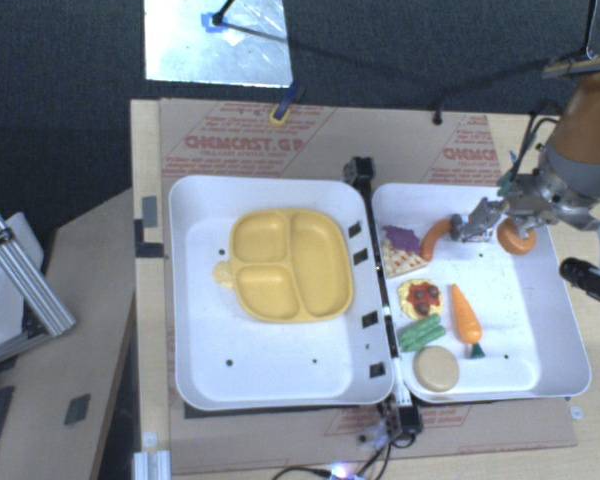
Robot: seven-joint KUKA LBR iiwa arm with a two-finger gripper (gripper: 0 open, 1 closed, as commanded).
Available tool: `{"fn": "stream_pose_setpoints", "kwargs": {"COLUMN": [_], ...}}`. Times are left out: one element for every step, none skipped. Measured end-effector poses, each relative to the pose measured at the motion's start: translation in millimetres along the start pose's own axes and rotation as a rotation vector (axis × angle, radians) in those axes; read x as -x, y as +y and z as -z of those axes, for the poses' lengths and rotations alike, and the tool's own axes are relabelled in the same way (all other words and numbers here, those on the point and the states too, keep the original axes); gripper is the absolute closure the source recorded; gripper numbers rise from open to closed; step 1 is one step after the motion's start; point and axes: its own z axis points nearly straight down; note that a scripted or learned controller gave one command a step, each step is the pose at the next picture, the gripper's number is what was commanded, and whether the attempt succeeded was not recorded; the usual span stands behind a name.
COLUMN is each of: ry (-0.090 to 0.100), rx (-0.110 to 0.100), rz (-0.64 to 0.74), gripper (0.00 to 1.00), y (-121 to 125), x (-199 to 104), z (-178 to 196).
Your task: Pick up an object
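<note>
**Gripper low over the right bin's far side**

The grey two-finger gripper [477, 223] hangs over the right shallow white bin [555, 298]; whether it is open or closed on anything cannot be told; a curved orange-red sausage [437, 236] lies just beside it on the left, a round orange slice [517, 238] just to its right; nearer the divider sit a purple piece [401, 237] and a waffle square [404, 261]; an orange carrot [465, 314], green beans [420, 331] and a tan round biscuit [436, 368] lie toward the front; the left white bin [195, 368] holds a yellow three-compartment plastic plate [285, 264].
</note>
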Motion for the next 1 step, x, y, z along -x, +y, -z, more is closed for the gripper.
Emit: {"fn": "stream_pose_setpoints", "kwargs": {"ry": [-0.002], "rx": [0.012], "rz": [0.002], "gripper": [0.0], "y": [2.6], "x": [-0.3], "z": [6.7]}}
